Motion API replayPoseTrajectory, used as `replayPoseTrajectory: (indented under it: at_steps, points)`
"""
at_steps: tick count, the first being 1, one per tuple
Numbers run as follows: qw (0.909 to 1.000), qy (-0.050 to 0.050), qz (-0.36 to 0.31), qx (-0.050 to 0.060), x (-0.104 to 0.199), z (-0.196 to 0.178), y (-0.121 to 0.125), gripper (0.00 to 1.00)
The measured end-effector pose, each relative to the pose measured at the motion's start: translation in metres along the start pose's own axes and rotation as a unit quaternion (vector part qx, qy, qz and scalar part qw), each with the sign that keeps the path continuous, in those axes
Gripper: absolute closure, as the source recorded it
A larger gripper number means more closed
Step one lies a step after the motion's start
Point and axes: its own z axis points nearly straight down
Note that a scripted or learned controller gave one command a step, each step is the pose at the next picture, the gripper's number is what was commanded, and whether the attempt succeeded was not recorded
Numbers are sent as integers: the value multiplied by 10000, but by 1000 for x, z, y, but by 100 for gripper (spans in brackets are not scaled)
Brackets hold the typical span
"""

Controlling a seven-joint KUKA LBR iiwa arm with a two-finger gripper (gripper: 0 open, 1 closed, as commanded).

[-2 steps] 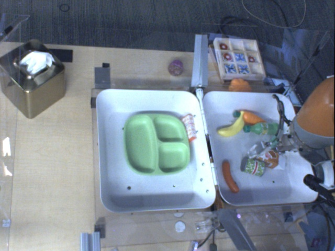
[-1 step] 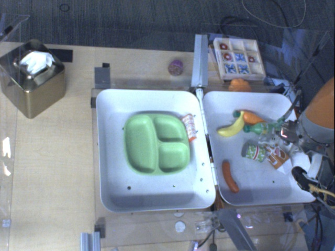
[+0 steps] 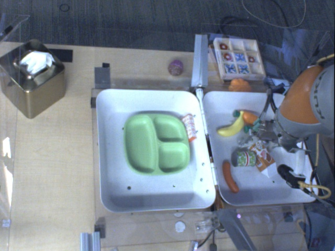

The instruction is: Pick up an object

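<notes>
The arm [image 3: 309, 101] comes in from the right and hangs over the right bin [image 3: 220, 190]. Its gripper [image 3: 260, 135] is low among the things in the middle of this bin, but the fingertips are lost in the clutter, so I cannot tell if it is released or clenched, or if it grasps something.

In the right bin, a yellow banana [image 3: 232, 127] lies just left of the gripper, with a small orange piece [image 3: 249, 117] near its upper end. Below it lies a can with a green label [image 3: 244, 158], on its side, and a flat packet [image 3: 264, 160] is touching it on the right. A red sausage [image 3: 230, 176] lies near the front wall.

In the left bin [image 3: 112, 192] a green divided plate [image 3: 156, 142] rests in the middle, and a small red and white packet [image 3: 189, 127] lies at its right edge
</notes>
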Motion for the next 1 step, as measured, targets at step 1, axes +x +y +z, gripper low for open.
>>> replayPoseTrajectory:
  at_steps: [1]
  points:
    - [10000,0,-25,-36,2,-12,3,100]
